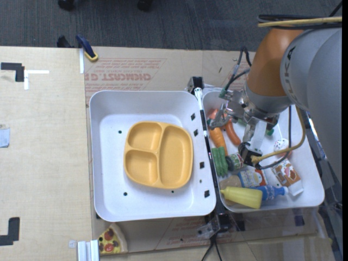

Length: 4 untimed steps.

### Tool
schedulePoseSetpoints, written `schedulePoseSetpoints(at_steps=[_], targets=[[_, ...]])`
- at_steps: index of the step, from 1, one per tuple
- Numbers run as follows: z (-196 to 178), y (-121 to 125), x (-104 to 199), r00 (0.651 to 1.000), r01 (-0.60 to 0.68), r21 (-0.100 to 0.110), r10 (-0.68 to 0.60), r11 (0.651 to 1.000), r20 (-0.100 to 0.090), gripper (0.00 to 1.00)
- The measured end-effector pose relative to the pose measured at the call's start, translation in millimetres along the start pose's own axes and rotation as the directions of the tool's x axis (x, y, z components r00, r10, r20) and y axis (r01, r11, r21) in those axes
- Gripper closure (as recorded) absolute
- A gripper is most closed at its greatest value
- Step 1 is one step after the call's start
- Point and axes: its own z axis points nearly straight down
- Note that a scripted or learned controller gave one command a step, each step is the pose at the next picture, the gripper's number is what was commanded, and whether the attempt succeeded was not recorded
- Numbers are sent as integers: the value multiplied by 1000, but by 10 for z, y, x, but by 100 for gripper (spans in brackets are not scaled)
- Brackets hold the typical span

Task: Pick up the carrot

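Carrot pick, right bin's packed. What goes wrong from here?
1. The orange carrot with a green top lies along the left wall of the white right bin. A descent there may clip that wall.
2. The red chilli-shaped piece lies close beside the carrot, so the gripper could catch it instead, or both.
3. The gripper appears to sit right of the carrot, so a straight drop would likely miss.

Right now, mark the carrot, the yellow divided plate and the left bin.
carrot [217, 137], camera view, on its orange body.
yellow divided plate [176, 155], camera view, on its large bare compartment.
left bin [106, 151], camera view, on its white floor.
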Motion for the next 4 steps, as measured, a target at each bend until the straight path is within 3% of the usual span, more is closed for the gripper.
schedulePoseSetpoints(at_steps=[1, 2, 3, 4], targets=[[-2, -16, -134, 999, -38, -2, 38, 999, -1, 0], [-192, 58, -70, 999, -38, -2, 38, 999, 0, 0], [-1, -29, -235, 999, -50, -2, 50, 999, 0, 0], [5, 226, -159, 961, -275, -1, 275, 961, 1, 0]])
